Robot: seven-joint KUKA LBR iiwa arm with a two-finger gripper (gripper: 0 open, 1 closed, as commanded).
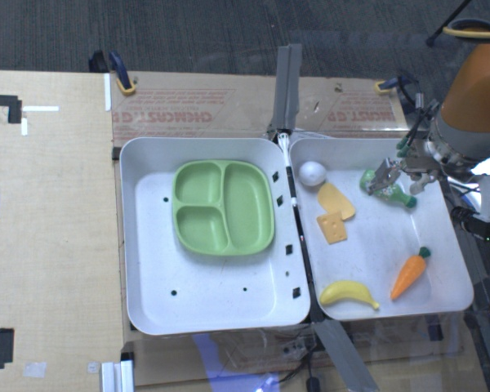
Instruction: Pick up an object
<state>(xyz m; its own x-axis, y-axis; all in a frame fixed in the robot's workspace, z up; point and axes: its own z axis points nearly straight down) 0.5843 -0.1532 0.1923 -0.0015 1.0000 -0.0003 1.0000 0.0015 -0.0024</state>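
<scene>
The metal two-finger gripper (389, 178), its state impossible to tell, sits at the small green plastic vegetable (392, 190) in the right bin's (441, 300) far side, probably light, stiff, slippery, best pinched mid-body.

Grey arm (465, 133) with orange band, dark cables, small metallic pincer (389, 175).

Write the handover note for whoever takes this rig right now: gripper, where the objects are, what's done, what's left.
Gripper: low over the upper right of the right bin, right at a green toy; whether it grips it cannot be told.
Right bin also holds a white ball, two yellow cheese pieces, a banana and a carrot.
Left bin holds a green divided plate.
Done: arm has reached the green toy.
Left: confirm a grasp and lift; nothing is visibly off the bin floor.
</scene>
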